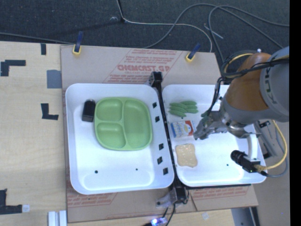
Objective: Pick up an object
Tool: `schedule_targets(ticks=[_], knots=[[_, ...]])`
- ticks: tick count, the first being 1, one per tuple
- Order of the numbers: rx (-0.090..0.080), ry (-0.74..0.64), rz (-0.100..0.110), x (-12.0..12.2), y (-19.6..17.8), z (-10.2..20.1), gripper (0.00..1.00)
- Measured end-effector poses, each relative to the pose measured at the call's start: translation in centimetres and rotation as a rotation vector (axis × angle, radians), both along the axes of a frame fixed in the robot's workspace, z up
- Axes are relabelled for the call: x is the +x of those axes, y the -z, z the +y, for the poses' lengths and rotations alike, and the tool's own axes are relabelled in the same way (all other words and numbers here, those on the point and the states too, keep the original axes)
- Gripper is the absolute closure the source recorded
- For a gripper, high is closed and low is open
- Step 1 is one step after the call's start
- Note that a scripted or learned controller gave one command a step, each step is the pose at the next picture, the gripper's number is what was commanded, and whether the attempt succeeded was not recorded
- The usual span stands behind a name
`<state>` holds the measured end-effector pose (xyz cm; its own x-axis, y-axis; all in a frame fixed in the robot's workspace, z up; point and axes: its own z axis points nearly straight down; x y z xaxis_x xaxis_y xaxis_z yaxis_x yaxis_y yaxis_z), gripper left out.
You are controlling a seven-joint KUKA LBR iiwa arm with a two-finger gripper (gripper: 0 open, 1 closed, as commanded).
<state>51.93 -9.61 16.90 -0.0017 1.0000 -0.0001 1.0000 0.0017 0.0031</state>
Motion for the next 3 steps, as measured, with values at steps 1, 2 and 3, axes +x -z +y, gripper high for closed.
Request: schedule_targets(ticks=[1,2,3], knots=[[-0.001,0.000,-0.003,0.6,-6.2,-0.1,1.00],[0.000,0.001,0.005,0.6,-6.1,0.0,1.00],[0.002,-0.004,0.005,3.2,-5.3,4.7,1.00]])
